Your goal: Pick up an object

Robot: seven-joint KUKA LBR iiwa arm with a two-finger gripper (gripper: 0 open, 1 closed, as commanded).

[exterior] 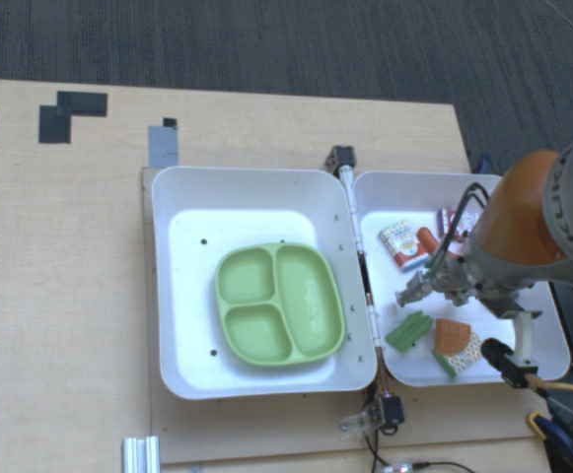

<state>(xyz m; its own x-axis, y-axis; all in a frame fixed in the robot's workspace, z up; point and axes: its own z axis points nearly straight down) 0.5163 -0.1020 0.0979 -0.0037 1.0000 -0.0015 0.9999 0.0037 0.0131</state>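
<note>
My gripper (pixel 416 290) hangs over the middle of the right bin (pixel 375 227), at the end of the grey arm with its orange band (pixel 518 220). Just below it lies a green object (pixel 408 330). An orange and white object (pixel 453 340) lies to the right of the green one. Above the gripper are a small white and red packet (pixel 396 240) and a red piece (pixel 426 237). A pinkish item (pixel 451 220) is partly hidden by the arm. Nothing shows as held.
The left bin (pixel 182 264) holds a green three-compartment plate (pixel 279 304). A ridge (pixel 357 264) divides the two bins. Black cable (pixel 464 205) loops off the wrist. The tan bench (pixel 59 284) extends to the left.
</note>
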